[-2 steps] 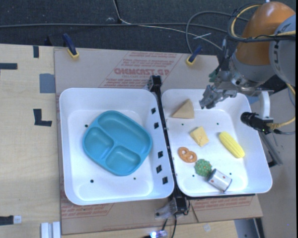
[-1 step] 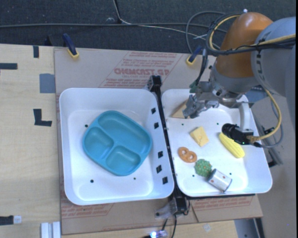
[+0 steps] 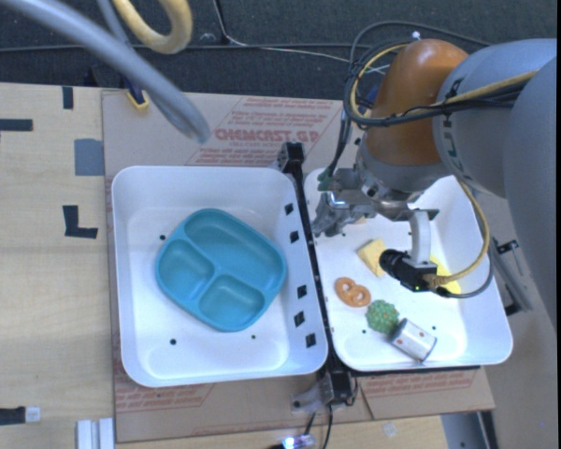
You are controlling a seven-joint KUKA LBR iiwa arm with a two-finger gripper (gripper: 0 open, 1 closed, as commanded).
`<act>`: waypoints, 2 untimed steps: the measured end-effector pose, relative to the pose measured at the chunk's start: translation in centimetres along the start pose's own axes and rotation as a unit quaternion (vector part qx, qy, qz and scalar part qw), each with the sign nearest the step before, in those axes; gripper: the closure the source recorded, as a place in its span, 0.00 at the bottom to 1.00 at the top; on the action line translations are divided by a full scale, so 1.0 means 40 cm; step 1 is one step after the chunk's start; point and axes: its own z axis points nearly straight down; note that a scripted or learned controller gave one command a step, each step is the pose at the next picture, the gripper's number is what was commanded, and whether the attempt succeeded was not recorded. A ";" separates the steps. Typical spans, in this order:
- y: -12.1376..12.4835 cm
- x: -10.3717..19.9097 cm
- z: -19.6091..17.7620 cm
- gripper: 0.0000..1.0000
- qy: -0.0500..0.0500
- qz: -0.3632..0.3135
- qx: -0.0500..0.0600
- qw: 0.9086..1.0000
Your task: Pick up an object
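Four small things are seen in the right shallow white bin (image 3: 481, 340): a yellow wedge-shaped block (image 3: 369, 254), an orange pretzel-shaped ring (image 3: 352, 294), a green knobbly broccoli-like piece (image 3: 383, 315) and a silver-grey boxy object (image 3: 412, 339). The yellow wedge is found near the bin's middle, the orange ring below it, and the green piece and the silver-grey object, which touch or nearly touch, are placed lower still, close to the near rim. The end effector (image 3: 337, 215) is seen just above and left of the yellow wedge, near the divider between the two bins; whether it is apart or together cannot be told, and nothing is seen between its parts. Open floor is left in the right bin's lower left corner and along its right side. One blue sectioned plastic tray (image 3: 221, 267), with three compartments, is laid in the left white bin (image 3: 131, 344), with bare floor all round it. Both bins are carried on a brown cardboard-covered surface (image 3: 243, 129).
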 end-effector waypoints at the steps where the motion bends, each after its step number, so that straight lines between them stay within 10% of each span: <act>1: -0.043 0.132 -0.029 1.00 0.000 0.000 -0.001 1.000; 2: -0.113 0.237 0.008 1.00 -0.001 0.001 0.001 1.000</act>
